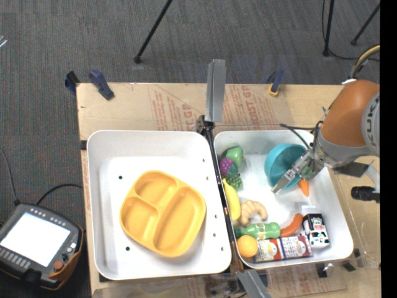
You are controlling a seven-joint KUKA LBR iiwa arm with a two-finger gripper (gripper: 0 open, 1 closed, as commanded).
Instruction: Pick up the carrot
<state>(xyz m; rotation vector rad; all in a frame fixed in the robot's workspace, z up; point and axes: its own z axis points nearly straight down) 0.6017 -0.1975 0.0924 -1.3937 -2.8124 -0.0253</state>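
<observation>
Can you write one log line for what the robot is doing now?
gripper: low in right bin, by teal bowl | carrot: beside gripper, not seen held | tray: left bin

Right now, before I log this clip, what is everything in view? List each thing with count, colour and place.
Shallow bins: 2, white, side by side on the bench; left, right.
Divided plastic plate: 1, yellow, left bin.
Round bowl: 1, teal, right bin, far side.
Toy carrot: 1, orange, beside the bowl, at the gripper.
Toy grapes: 1, purple, right bin's left edge.
Toy banana: 1, yellow, below the grapes.
Small milk carton: 1, black-and-white, near corner.
Clamps: blue, bench's far edge.
Handheld control pendant: 1, floor, lower left.
Gripper: 1, grey, over right bin.
</observation>
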